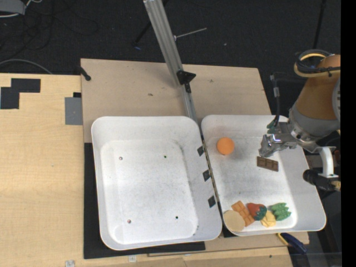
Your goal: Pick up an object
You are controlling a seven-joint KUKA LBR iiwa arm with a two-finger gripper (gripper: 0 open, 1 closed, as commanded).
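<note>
your gripper hangs low over the right bin, near that bin's far right part; whether it is open or shut cannot be told from this slant. just below and beside the tool, a small brown rectangular piece lies flat on the bin floor, near the tool but with no visible contact. further to the tool's left, an orange ball rests alone on the same floor. well toward the near edge from the tool, a cluster sits together: a tan disc, an orange piece, a red piece, a yellow piece and a green piece. beyond the divider, the left bin shows a speckled white floor. the arm comes in from the right, its orange band above the wrist, bent down toward the bin. both bins sit on a pale wooden bench; a slanted aluminium rail rises behind them against a dark floor with cables.
</note>
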